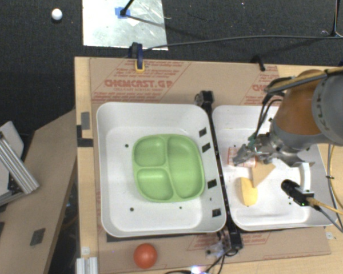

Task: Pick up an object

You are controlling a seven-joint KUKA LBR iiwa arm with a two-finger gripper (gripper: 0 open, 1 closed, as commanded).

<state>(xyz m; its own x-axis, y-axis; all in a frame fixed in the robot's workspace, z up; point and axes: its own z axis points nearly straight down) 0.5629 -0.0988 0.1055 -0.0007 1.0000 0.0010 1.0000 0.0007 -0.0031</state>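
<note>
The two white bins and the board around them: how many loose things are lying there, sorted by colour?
Green: 1, the divided plate in the left bin.
Yellow: 1, the banana-like piece in the right bin.
Tan: 1, the wedge beside it.
Pinkish: 1, a small item near the tool.
Orange-red: 1, the ball on the board.
Total: 5

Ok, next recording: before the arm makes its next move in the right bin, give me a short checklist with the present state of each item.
1. Pincer is over the right bin: ok, it sits low at that bin's left side.
2. A target lies within reach: ok, a yellow object lies just below the pincer, with a tan wedge-shaped piece beside it.
3. Object between the fingers: cannot tell, the wrist hides them.
4. Fingers open or shut: cannot tell.
5. Green divided tray stays out of the way: ok, it lies in the left bin.
6. Stray items: an orange ball lies on the bench outside the bins: ok.
</note>
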